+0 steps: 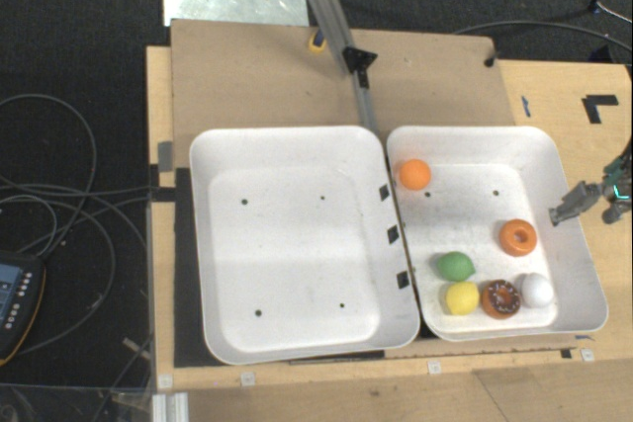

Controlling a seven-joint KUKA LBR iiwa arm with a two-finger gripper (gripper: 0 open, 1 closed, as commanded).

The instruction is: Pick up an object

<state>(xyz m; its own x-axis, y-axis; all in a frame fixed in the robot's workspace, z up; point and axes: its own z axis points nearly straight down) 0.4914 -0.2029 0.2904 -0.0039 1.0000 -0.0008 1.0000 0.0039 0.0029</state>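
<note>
The right bin (475, 148) holds several small objects. An orange ball (414, 175) lies near its far left corner. An orange ring (517, 237) sits by the right wall. Along the near side lie a green lump (455, 265), a yellow ball (462, 297), a brown frosted donut (500, 298) and a white ball (536, 291). My gripper (579, 205) comes in at the view's right edge, just over the right bin's right rim, above and to the right of the orange ring. Nothing is seen held in it.
The left bin (213, 212) stands beside the right one, joined by black clips (393, 233). A grey pole (331, 10) slants across the far side of the bench. Cables and a pendant (15, 296) lie on the floor at left.
</note>
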